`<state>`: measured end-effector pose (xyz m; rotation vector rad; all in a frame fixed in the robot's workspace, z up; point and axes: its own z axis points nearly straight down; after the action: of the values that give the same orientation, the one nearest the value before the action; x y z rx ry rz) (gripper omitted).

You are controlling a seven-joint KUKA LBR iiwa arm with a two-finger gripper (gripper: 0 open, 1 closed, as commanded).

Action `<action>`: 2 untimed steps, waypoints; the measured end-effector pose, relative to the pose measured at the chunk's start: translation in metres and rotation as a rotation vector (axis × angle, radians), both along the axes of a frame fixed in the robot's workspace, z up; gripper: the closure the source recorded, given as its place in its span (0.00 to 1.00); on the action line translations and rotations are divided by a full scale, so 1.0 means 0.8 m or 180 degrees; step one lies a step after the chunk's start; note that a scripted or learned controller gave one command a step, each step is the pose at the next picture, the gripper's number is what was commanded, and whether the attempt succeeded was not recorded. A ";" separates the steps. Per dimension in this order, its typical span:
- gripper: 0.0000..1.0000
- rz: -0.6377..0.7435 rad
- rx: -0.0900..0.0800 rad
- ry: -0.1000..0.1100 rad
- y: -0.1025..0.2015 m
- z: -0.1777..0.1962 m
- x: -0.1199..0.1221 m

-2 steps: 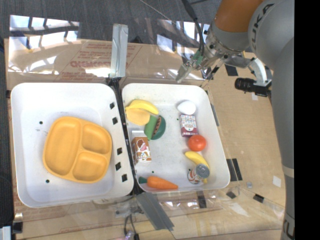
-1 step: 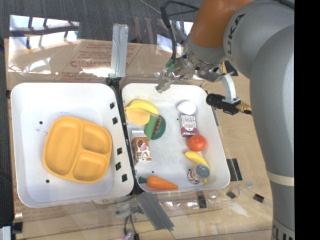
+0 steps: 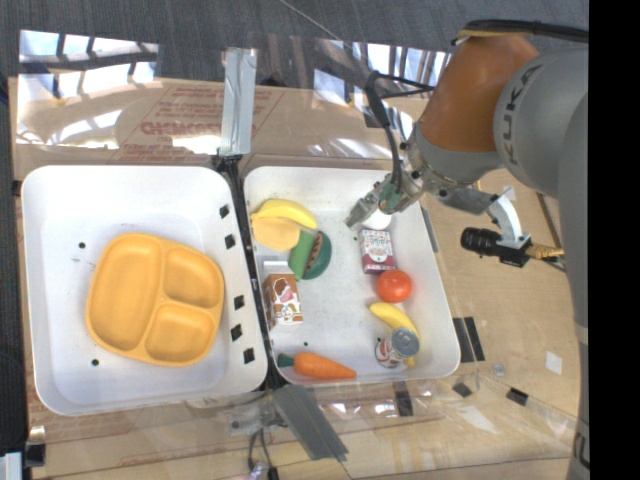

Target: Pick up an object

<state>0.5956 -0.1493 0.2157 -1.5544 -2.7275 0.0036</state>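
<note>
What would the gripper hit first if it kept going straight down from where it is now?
Probably the small red-and-white carton, which lies just below the gripper in the right bin. Depth is unclear; it might land on bare bin floor beside it.

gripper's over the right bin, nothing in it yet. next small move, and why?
Probably a short drop straight down onto the carton. The gripper hangs just above the carton's top end, holding nothing, and the carton lies apart from the tomato and banana, so there's room for the fingers.
</note>
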 end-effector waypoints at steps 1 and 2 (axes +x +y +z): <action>1.00 -0.0560 -0.0002 -0.0020 0.040 0.055 0.068; 1.00 -0.0895 0.0004 0.0011 0.166 -0.001 0.075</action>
<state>0.6560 -0.0167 0.2152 -1.9191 -2.4797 0.0040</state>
